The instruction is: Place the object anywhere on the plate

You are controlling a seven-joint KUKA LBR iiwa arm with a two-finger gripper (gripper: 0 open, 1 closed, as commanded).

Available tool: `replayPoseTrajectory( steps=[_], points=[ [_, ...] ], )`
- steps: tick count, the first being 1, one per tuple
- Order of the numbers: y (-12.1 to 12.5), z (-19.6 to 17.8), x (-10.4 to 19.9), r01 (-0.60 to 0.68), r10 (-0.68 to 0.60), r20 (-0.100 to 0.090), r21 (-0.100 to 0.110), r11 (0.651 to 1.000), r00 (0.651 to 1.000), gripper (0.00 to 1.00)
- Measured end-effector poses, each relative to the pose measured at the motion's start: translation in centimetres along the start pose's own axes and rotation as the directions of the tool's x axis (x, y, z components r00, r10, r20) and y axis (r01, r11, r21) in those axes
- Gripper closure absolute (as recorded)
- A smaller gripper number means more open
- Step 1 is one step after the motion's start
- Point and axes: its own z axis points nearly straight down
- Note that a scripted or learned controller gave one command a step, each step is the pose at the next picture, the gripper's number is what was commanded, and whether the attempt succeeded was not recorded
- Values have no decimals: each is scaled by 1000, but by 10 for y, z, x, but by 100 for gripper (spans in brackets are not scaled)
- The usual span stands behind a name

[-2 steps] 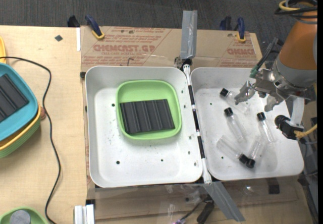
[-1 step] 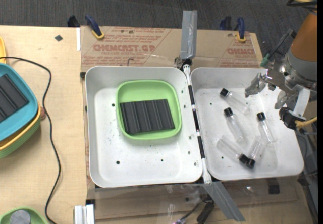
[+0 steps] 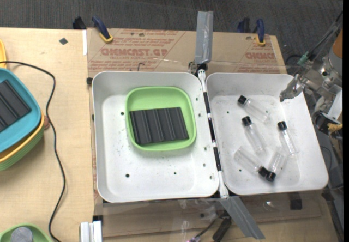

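At about three o'clock, over the right bin's (image 3: pixel 305 183) far rim, the gripper (image 3: pixel 289 91) hangs with nothing visibly held; its opening cannot be told. Clear black-capped vials (image 3: pixel 256 140) lie scattered below, well apart from the green plate (image 3: pixel 188 104) in the left bin (image 3: pixel 109 175). Round and slick, a vial would likely roll or slip from a pinch.

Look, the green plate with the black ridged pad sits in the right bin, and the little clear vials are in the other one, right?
Not quite. The camera view shows the green plate with the black ridged pad in the left bin. The clear vials lie in the right bin.
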Motion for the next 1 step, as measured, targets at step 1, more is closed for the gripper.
replayPoseTrajectory(
  steps=[1],
  points=[
    [24, -23, -49, -144, 144, 1, 2, 990, 990, 0]
  ],
)
